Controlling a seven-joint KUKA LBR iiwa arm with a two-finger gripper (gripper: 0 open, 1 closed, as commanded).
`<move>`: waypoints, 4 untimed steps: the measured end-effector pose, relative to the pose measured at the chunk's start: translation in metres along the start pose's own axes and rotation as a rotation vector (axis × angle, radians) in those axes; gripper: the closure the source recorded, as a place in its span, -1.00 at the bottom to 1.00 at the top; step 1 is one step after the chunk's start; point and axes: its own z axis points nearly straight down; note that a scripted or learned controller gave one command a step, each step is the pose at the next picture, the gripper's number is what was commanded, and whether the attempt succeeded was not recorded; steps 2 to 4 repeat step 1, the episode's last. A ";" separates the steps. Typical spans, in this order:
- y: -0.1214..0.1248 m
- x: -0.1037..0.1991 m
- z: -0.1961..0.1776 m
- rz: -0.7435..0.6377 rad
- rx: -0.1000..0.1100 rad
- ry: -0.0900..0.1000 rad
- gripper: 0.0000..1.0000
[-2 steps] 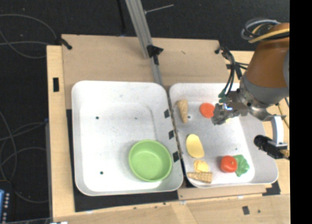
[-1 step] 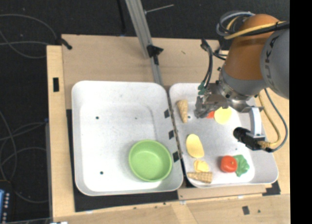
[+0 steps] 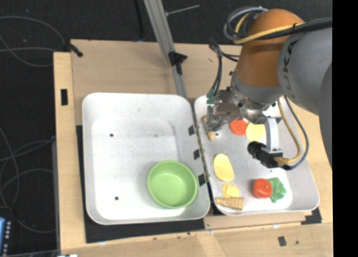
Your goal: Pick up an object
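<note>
While the gripper (image 3: 211, 123) hangs low over the right bin (image 3: 305, 186), near its left wall, nothing is lifted yet.

Item: pick in progress, no object raised; whether the jaws are open or closed cannot be told, and no object shows between them. Candidate objects, all lying in the right bin: small tan piece (image 3: 212, 136) just under the gripper; orange-red piece (image 3: 238, 127) and pale yellow piece (image 3: 256, 132) near the wrist; yellow oval piece (image 3: 224, 166); waffle-patterned piece (image 3: 230, 201) at the front edge; red tomato with green leaf (image 3: 262, 188). Left bin (image 3: 112, 110): green bowl (image 3: 172, 184), well apart from the gripper. Obstructions: the bin's wall close beside the gripper, a black cable fitting (image 3: 264, 154) hanging over the objects.
</note>
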 end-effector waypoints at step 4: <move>0.006 0.060 0.008 0.001 0.001 -0.001 1.00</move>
